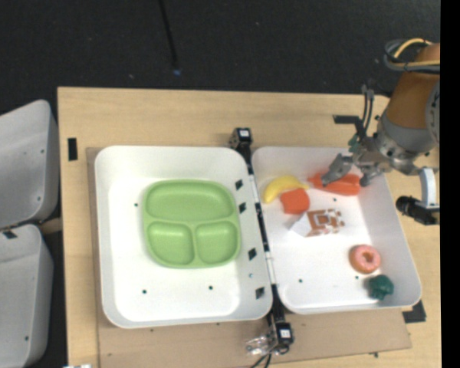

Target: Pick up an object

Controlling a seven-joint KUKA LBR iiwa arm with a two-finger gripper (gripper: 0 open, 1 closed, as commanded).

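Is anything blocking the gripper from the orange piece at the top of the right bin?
Nothing visible does. The gripper is right over the orange piece; the yellow banana and orange block lie apart, to its left.

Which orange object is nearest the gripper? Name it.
The flat orange piece right at the gripper, by the right bin's far wall; the blocky orange one sits further left, beside the yellow banana.

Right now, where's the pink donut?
The pink donut lies in the right bin, near its front right corner, just above the dark green piece.
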